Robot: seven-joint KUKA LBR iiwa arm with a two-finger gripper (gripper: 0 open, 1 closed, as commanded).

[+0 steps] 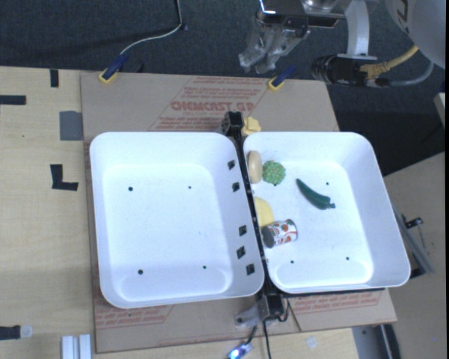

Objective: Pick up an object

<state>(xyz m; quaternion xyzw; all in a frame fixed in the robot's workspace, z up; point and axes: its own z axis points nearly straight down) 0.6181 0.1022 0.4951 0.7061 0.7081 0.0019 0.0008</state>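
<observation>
A small can (280,233) lies on its side in the right bin (363,200), hard against the shared inner wall with a yellow piece (263,211), a green broccoli-like piece (274,173) and a tan piece (254,166); a dark green pepper (315,194) lies apart toward the open middle. The gripper (259,53) hangs beyond the bins' far edge, carrying nothing; its opening cannot be told.

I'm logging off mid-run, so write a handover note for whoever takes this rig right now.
Pincer: raised beyond the far edge of the bins, above the bench, holding nothing.
Right bin: green leafy piece, dark green pod, small can lying on its side, and two yellowish pieces against the divider.
Left bin: holds none of the objects.
Done: no pick yet.
Left: descend, grasp one object, lift.
</observation>
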